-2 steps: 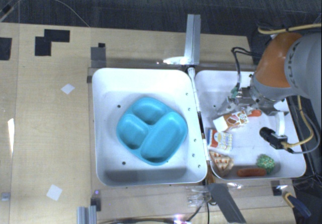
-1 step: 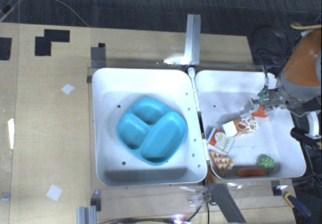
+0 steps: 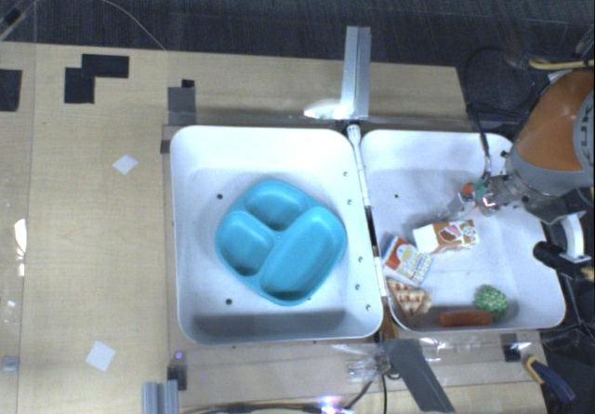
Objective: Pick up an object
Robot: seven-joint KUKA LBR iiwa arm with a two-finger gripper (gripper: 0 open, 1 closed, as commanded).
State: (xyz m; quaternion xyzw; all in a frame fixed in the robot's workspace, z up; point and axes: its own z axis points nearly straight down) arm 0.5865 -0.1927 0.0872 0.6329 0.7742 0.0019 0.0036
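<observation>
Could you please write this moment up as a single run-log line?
arm: over right bin | gripper: above carton, holding nothing seen | left bin: blue divided plate | right bin: carton, waffle, sausage, broccoli

I log: left bin (image 3: 191, 217) holding one blue three-section plate (image 3: 281, 240); metal post (image 3: 357, 73) standing behind the two bins.

Left bin (image 3: 191, 217) holds a blue divided plate (image 3: 279, 240) at centre frame; right bin (image 3: 409, 156) holds snack packets (image 3: 446, 235), a waffle (image 3: 407, 296), a sausage (image 3: 463, 317), broccoli (image 3: 491, 300) — the arm (image 3: 558, 138) reaching in at the right edge.
</observation>
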